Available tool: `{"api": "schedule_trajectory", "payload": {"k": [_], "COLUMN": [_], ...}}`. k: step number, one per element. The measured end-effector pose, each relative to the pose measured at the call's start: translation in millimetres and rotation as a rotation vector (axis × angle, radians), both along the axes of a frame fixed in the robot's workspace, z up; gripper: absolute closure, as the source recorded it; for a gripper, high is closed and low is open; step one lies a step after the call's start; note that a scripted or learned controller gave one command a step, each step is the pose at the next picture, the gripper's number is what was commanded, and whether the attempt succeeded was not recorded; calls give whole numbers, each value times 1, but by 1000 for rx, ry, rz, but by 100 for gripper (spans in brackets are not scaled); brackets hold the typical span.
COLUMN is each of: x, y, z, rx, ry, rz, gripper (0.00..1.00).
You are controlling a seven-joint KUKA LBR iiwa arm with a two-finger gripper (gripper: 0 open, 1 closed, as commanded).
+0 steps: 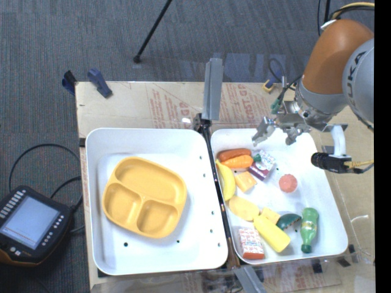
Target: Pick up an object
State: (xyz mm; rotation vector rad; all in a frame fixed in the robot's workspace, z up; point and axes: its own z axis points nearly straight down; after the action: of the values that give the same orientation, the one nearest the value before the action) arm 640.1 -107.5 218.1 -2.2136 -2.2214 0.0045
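My gripper [277,133] hangs over the back of the right bin [327,194], its two fingers [263,130] spread apart with nothing between them. It is open. Just below and to its left lie an orange carrot-like piece [236,157] and a purple packet [263,165]. A pink-red ball [288,182] sits alone near the middle of the bin. Further forward are a banana [225,180], a cheese-coloured block [245,181], a yellow bottle [272,234], a green bottle [308,227] and a small red and white box [250,242].
The left bin [110,142] holds a yellow divided plate [145,198]. A grey upright post [212,90] stands behind the seam between the bins. A teach pendant [27,224] lies on the floor at left. The arm's orange band [333,57] looms at upper right.
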Motion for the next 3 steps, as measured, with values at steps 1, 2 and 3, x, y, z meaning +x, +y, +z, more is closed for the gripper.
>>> {"api": "schedule_trajectory", "payload": {"k": [1, 2, 3], "x": [-24, -20, -26], "y": [-8, 31, -11], "z": [-119, -28, -122], "rx": [-1, 0, -5], "ry": [-6, -10, -18], "rz": [29, 164, 374], "gripper": [0, 0, 0]}}
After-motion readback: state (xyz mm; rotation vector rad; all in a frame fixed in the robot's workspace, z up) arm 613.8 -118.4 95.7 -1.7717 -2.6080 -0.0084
